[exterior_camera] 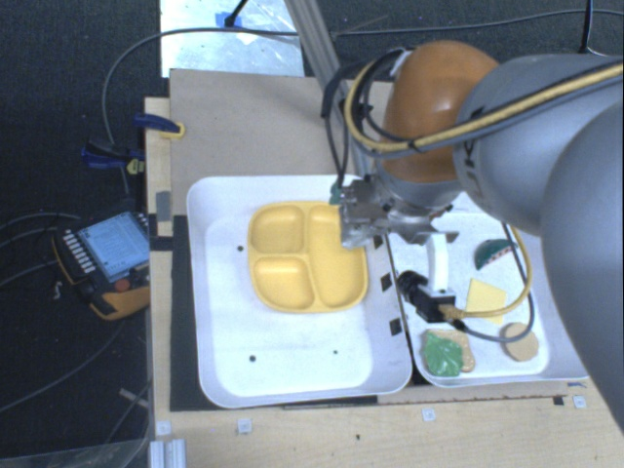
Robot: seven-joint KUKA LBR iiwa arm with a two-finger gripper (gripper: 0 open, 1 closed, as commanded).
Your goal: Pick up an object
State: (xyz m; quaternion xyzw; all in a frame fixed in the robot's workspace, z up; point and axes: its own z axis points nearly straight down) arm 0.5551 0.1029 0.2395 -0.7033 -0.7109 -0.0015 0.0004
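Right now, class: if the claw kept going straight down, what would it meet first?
Probably the right rim of the yellow three-compartment plastic plate in the left white bin; the claw hangs over that edge, though depth is unclear.

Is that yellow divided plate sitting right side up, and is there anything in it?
Right side up and empty: the yellow plate in the left bin shows three bare hollow compartments facing the camera.

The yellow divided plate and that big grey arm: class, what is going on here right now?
A grey robot arm with an orange band reaches in from the right, and its gripper sits at the right rim of the yellow three-compartment plastic plate lying in the left white bin. Nothing can be seen lifted. The right white bin holds small toy foods: a yellow wedge, a green piece, a tan round piece and a green-and-red slice.
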